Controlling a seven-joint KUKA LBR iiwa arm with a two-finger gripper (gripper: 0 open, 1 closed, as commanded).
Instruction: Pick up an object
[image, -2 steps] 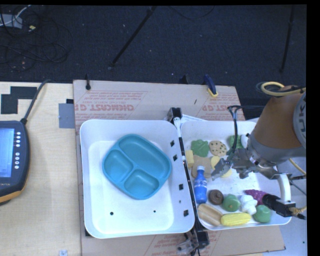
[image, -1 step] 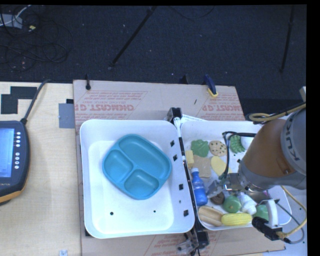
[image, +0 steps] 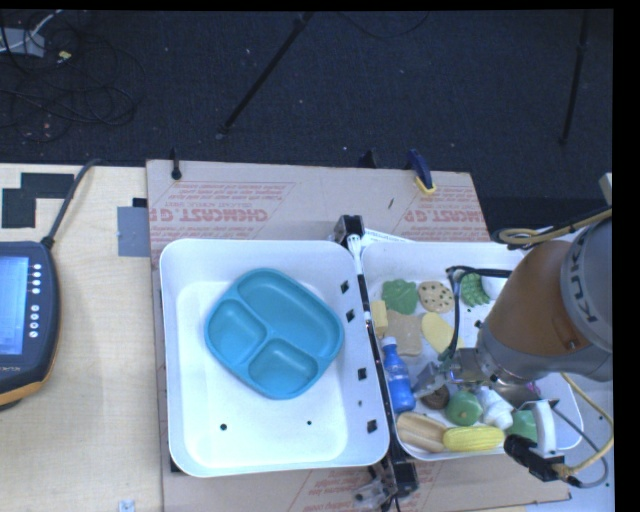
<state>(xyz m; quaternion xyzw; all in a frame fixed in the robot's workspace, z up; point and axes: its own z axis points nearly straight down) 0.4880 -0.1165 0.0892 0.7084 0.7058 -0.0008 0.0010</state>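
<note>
The right bin (image: 372, 250) holds several toy foods. A green leafy piece (image: 400, 295), a cookie (image: 434, 294) and a broccoli (image: 472, 290) lie at its far end, with a yellow piece (image: 437, 331) and a tan slab (image: 405, 336) below them. A blue bottle (image: 396, 376) lies along the left wall. At the near end lie a bread roll (image: 421, 430), a corn cob (image: 473, 437) and a green round fruit (image: 463, 408). My gripper (image: 441, 381) is low in this bin, between the bottle and the green fruit, with the arm's orange band (image: 530, 300) above it.
A blue divided plate (image: 272, 332) lies in the left bin (image: 190, 400). The two bins meet at a black-clipped divider (image: 362, 340). A tablet-like pendant (image: 20, 310) sits on the bench at far left. Cables trail by the arm's lower right.
</note>
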